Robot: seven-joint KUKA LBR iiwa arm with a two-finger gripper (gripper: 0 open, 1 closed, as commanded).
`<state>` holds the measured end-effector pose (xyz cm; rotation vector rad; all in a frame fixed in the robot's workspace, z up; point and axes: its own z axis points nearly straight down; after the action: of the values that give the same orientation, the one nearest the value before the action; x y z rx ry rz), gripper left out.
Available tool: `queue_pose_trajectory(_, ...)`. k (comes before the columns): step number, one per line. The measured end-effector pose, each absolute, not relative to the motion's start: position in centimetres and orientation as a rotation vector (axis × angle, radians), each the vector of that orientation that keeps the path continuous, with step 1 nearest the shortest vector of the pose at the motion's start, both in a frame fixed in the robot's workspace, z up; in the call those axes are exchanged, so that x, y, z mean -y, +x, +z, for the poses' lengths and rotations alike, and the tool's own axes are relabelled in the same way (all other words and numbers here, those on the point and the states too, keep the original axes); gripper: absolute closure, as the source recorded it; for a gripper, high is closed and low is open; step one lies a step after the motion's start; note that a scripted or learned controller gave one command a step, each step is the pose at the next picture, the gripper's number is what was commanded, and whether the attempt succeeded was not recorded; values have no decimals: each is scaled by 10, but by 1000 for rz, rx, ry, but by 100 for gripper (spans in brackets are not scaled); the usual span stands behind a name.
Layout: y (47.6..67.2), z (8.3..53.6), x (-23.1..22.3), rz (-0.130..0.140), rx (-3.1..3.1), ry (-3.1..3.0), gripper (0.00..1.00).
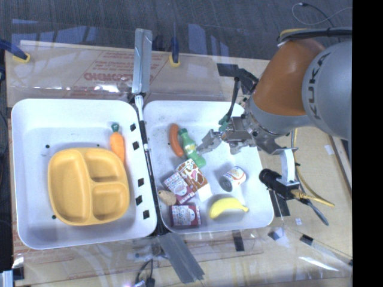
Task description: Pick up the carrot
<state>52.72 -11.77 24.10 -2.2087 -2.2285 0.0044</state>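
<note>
Carrot first, since that is what is wanted: it lies in the left bin, in the upper middle of that bin, tucked against the upper right edge of the yellow divided tray, with its green top toward the upper part of the frame and its orange body running nearly straight up and down the picture.

Going by size, the biggest thing is the arm, grey with its orange band, filling the upper right. Next come the two white bins on the bench, side by side. The right bin is the one the arm hangs over. The yellow tray takes up most of the left bin. Then the smaller clutter in the right bin: a banana low down, a couple of red-and-white packets, a small tin, a green bottle and a reddish sausage.

The tool sits over the upper middle of the right bin, pointing left toward the bottle. I see nothing between its fingers, but I cannot tell how far apart they stand.

What matters for the move, as I judge it: the carrot lies well to the tool's left, across the wall between the bins, at about the same height in the frame. The tool would need to cross over and close across the carrot's width.
</note>
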Motion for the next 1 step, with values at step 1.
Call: queue_pose_trajectory(1,573,246,81,4,2043,-2385,0)
